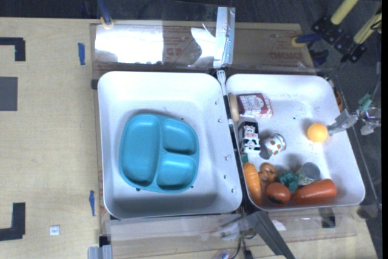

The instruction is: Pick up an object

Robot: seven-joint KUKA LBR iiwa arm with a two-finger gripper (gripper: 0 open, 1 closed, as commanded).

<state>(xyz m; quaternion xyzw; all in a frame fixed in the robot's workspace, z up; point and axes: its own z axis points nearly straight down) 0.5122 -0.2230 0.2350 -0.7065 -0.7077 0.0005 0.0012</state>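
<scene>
A small round yellow-orange ball [316, 132] lies just left of the arm's metal jaws [347, 120] at the right-hand white bin's [291, 88] edge, their opening apparently hidden.

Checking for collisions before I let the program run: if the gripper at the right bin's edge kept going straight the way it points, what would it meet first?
Most likely the yellow ball: the gripper points leftward at it, though height is unclear from above.
</scene>
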